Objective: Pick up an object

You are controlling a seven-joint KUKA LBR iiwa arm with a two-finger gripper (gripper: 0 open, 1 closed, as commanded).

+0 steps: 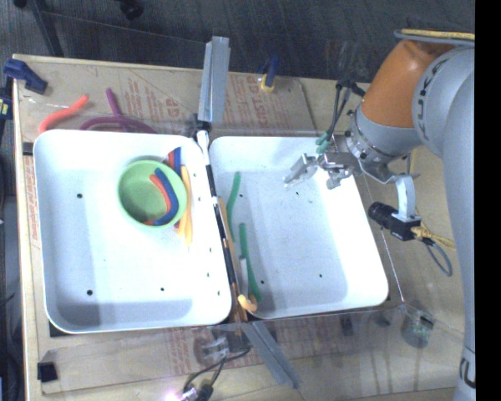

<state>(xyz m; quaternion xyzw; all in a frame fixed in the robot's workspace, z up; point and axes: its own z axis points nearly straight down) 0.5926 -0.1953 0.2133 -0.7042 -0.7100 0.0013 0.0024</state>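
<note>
Lying in the right bin, a slim green stick; tool spread wide, holding nothing

I see the bench, a pale board printed with faint red lettering. Two white bins sit side by side on it: the left bin and the right bin, touching along the middle. By the bench's far left corner lie an orange strip and a purple cord.
</note>
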